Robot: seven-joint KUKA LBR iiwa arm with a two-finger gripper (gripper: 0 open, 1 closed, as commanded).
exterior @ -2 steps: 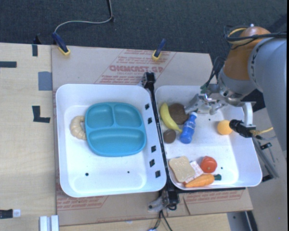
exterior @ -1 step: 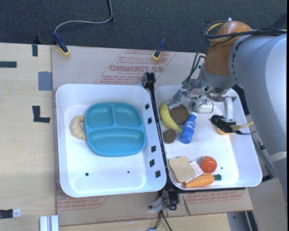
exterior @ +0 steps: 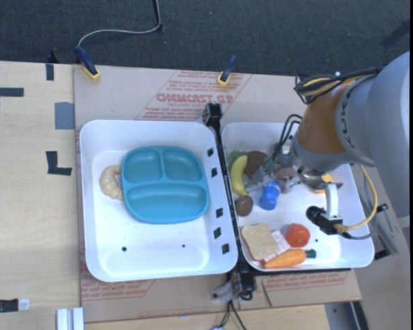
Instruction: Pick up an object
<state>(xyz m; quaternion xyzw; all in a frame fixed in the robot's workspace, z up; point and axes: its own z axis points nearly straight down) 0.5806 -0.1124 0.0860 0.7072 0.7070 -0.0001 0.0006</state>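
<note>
The right bin holds several toy foods: a yellow banana, a brown piece behind it, a small brown round item, a blue cup-like object, a slice of toast, a red tomato and an orange carrot. My gripper is down in this bin, just above the blue object and right of the banana. The wrist hides its fingers.
The left bin carries a blue divided plate with a tan pastry at its left edge. A black divider separates the bins. Yellow cable loops by the right bin's right wall.
</note>
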